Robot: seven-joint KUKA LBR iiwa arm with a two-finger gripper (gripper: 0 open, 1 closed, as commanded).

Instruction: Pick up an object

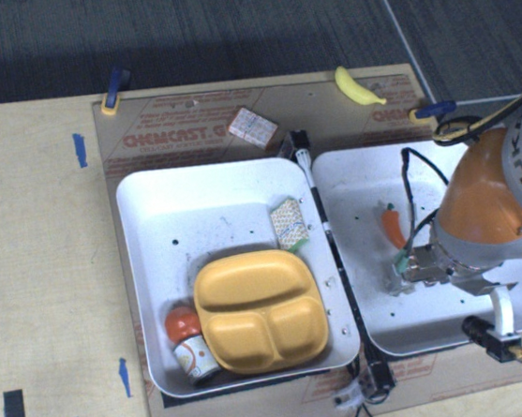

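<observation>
Two shallow white bins; the grey-and-orange arm's gripper [409, 271] is low in the right bin [445, 326], just beside a small orange carrot-shaped toy [392, 225] (likeliest target); grip state: cannot tell, wrist hides it; step judged as approach; next move calls for centring over the toy, then closing.

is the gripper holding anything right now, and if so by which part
It cannot be told. The gripper is down in the right bin, just below the carrot, with nothing visibly in its hold.
</observation>
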